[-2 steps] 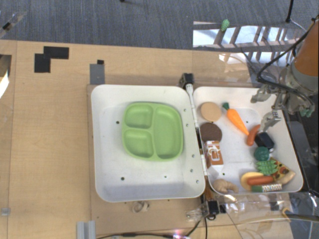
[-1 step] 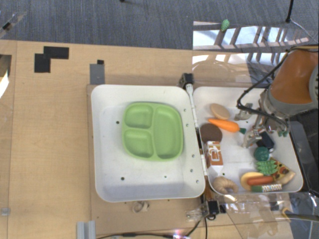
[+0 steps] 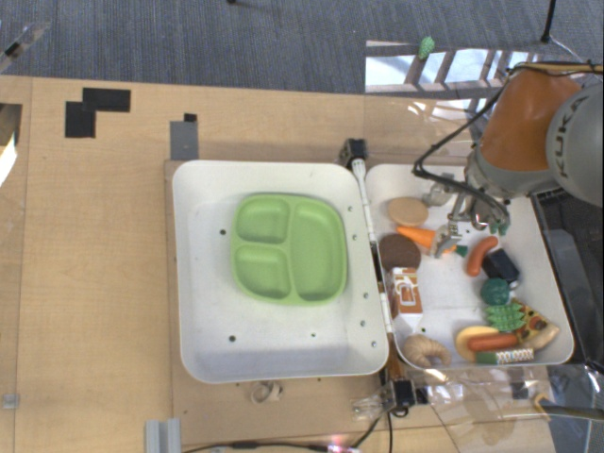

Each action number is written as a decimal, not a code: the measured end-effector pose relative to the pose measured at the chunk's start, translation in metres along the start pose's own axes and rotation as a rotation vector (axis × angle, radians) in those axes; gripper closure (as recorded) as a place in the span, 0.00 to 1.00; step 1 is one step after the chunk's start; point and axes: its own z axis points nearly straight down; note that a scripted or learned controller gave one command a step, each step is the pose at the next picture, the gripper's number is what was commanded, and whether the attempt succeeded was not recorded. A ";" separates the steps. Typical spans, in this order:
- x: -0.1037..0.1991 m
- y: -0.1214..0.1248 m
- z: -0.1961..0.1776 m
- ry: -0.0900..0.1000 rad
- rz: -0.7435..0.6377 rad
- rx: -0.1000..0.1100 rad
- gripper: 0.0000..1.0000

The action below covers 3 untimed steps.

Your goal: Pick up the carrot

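The carrot [image 3: 416, 237] is small and orange with a green leafy end pointing right. It lies in the upper left part of the right bin [image 3: 557, 281], between a tan round piece and a brown round piece. My gripper [image 3: 459, 223] hangs low over the bin just right of the carrot's green end, under the grey wrist and its orange band. Nothing is visibly lifted off the bin floor.
The left bin [image 3: 203, 338] holds a green divided plate [image 3: 288, 248]. Around the carrot lie a tan disc [image 3: 407, 210], a brown patty [image 3: 397, 251], a small carton [image 3: 406, 292], a red sausage [image 3: 480, 255], a dark blue item [image 3: 501, 265], broccoli [image 3: 496, 292], a hot dog [image 3: 484, 340] and a pizza slice [image 3: 534, 327].
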 end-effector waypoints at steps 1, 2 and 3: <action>-0.004 0.000 -0.015 -0.013 -0.005 0.002 1.00; -0.004 0.000 -0.014 -0.012 -0.005 0.002 0.00; 0.007 0.017 0.000 0.002 0.526 0.003 0.00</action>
